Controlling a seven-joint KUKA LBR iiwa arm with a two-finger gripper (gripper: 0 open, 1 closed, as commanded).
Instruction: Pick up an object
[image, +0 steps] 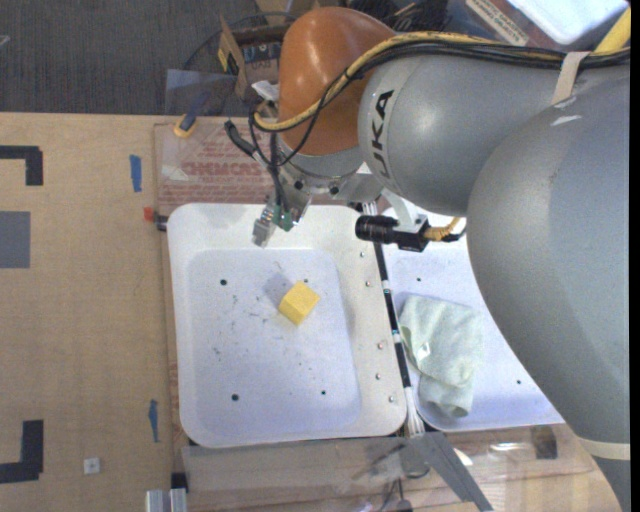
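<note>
A small yellow block (299, 302), slightly turned, lies in the left bin (200, 400).

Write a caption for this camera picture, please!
Gripper above a yellow block in the left bin.

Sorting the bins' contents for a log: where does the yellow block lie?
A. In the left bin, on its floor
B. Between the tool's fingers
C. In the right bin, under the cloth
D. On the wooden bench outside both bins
A: the block sits on the left bin floor, apart from the tool above it.
</note>
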